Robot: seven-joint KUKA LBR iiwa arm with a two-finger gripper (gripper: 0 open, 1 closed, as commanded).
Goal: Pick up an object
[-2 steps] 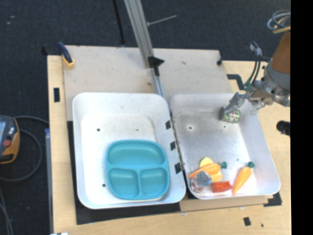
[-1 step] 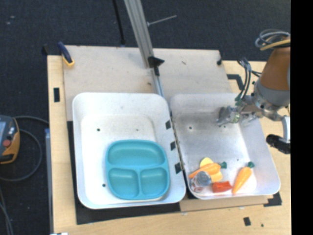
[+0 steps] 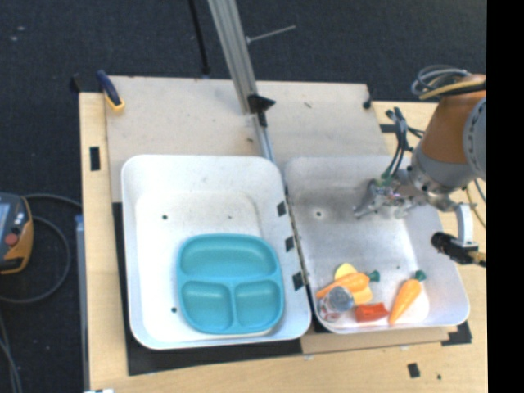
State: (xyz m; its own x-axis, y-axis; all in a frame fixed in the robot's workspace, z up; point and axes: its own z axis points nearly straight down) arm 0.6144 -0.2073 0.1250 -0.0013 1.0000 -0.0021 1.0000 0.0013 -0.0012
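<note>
Over the right bin (image 3: 344, 178) our hand (image 3: 378, 200) hovers, grip state untellable; we judge approach underway, needing descent toward the carrot (image 3: 405, 299).

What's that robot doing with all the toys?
The robot arm reaches in from the right, and its gripper is over the far part of the right bin. It is trying to pick something up but has nothing yet. The toys sit at the near end of that bin: a carrot, a yellow and orange piece and a red piece. The left bin holds a blue divided plate.
</note>
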